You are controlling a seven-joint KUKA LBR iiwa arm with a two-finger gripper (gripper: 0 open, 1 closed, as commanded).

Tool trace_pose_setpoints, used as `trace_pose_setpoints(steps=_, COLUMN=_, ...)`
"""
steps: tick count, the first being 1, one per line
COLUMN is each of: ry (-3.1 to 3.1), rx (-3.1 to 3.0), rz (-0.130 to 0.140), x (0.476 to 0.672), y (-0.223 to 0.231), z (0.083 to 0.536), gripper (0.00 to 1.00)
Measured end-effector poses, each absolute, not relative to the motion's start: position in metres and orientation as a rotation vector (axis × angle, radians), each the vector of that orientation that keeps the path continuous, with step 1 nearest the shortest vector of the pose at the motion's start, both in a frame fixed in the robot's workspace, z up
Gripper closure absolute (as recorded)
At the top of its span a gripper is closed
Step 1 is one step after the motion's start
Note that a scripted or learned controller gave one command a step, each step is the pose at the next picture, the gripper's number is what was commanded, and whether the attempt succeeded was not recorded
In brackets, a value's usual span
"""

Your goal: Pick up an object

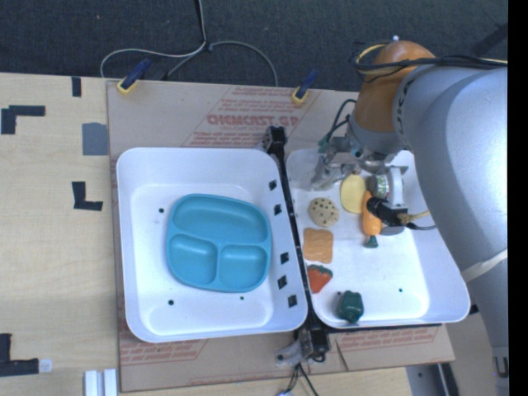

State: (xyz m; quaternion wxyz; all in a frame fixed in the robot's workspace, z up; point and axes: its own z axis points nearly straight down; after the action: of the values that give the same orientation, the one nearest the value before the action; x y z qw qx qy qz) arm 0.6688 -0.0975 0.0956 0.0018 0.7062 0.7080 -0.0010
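Note:
My gripper (356, 168) hangs low over the back of the right bin (412, 291), below the orange band of the arm. A pale yellow fruit (352, 193) lies right under it, partly covered by it. An orange carrot-like piece (372, 221) sits just right of the fruit. A speckled cookie (323, 212) lies to the gripper's front left. In front of the cookie are a tan slice of toast (318, 244), a red strawberry-like piece (318, 278) and a dark green pepper (351, 305).
The left bin (140, 304) holds a blue divided plate (219, 242). A black divider with clips (285, 221) runs between the bins. The arm's large grey body (466, 155) overhangs the right bin's right side. Cables trail across the dark floor behind the bench.

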Motion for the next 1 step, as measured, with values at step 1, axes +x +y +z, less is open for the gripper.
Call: trace_pose_setpoints(steps=1, ry=2.221, rx=2.216, rz=-0.004, x=0.6686, y=-0.0975, z=0.095, gripper=0.0)
